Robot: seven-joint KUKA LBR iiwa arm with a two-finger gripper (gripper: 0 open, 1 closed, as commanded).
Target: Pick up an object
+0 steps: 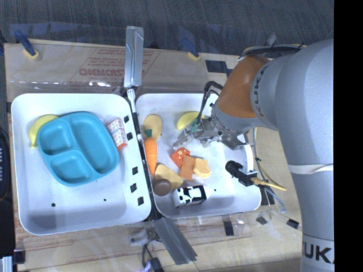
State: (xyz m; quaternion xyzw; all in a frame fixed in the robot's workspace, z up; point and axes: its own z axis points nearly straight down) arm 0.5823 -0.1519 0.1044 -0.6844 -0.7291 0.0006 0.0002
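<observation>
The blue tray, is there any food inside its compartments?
Empty. The blue tray in the left bin shows bare blue in all its compartments; the banana lies beside it, outside.

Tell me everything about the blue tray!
The blue tray looks like smooth plastic with rounded corners and three hollow sections, one long and two smaller. It lies flat, turned at a slant, in the left white bin. A yellow banana peeks out from under its upper left edge, and a small red and white packet sits against its right edge.
</observation>
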